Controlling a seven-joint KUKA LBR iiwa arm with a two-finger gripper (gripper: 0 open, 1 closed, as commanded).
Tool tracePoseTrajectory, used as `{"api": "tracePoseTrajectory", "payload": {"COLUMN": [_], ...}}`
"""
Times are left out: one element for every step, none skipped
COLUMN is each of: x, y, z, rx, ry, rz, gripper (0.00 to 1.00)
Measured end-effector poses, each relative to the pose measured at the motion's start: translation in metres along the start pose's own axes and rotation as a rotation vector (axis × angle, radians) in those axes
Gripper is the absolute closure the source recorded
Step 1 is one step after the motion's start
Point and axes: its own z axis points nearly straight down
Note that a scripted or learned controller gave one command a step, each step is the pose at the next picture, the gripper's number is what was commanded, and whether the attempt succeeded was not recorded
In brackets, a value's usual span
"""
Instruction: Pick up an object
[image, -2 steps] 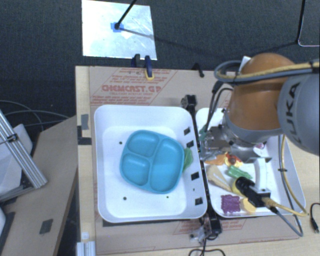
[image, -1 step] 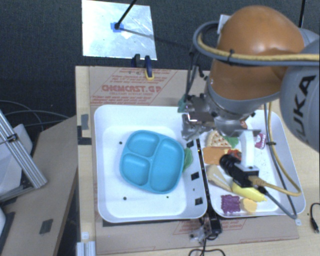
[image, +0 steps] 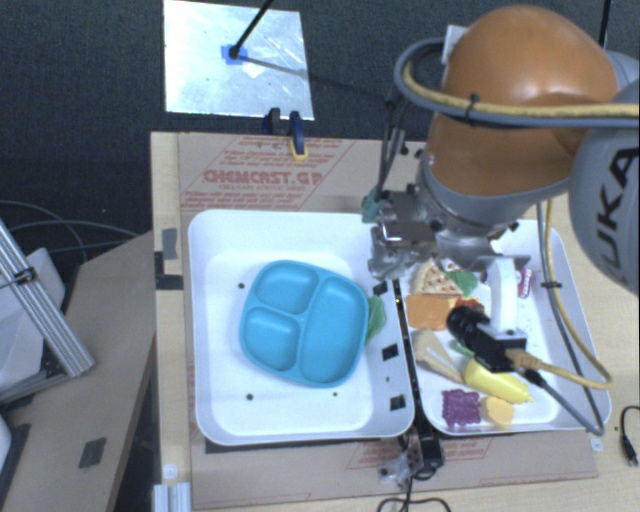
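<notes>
Left shallow white plastic bin (image: 215, 300): sky-blue three-compartment plastic plate (image: 303, 322) lies flat at centre, with a green leafy piece (image: 376, 318) tucked at its right edge.

Right shallow white plastic bin (image: 545, 405): toy food crowded along its left side. A triangular pizza slice (image: 436, 278) lies farthest, and an orange rounded chunk (image: 432, 311) is just nearer. A yellow plastic banana (image: 494, 382) and a knobbly purple block (image: 461, 406) sit at the near end. An upright white piece with a red mark (image: 503, 295) stands right of the slice.

Gripper (image: 388, 262) sits low over the far part of the divider between the bins, just left of the pizza slice. Jaw state: cannot tell, since the wrist hides it. Nothing seen held.
</notes>
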Motion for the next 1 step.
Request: {"api": "tracePoseTrajectory", "payload": {"x": [0.0000], "y": [0.0007], "z": [-0.0106], "rx": [-0.002], "ry": [0.000], "rz": [-0.007], "gripper": [1.00]}}
